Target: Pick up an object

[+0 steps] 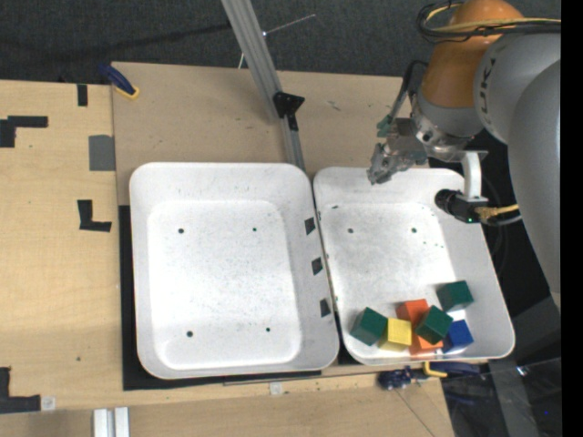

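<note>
Small coloured blocks lie bunched in the near corner of the right bin [483,271]: a dark green block [369,325], a yellow block [398,333], an orange block [416,314], two more green blocks [454,294] [435,322] and a blue block [458,335], most touching

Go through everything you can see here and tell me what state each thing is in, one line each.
gripper: raised over the right bin's far rim, holding nothing visible
right bin: blocks in near corner
cluster of blocks: piled close, several touching
left bin: upright, flat on bench
</note>
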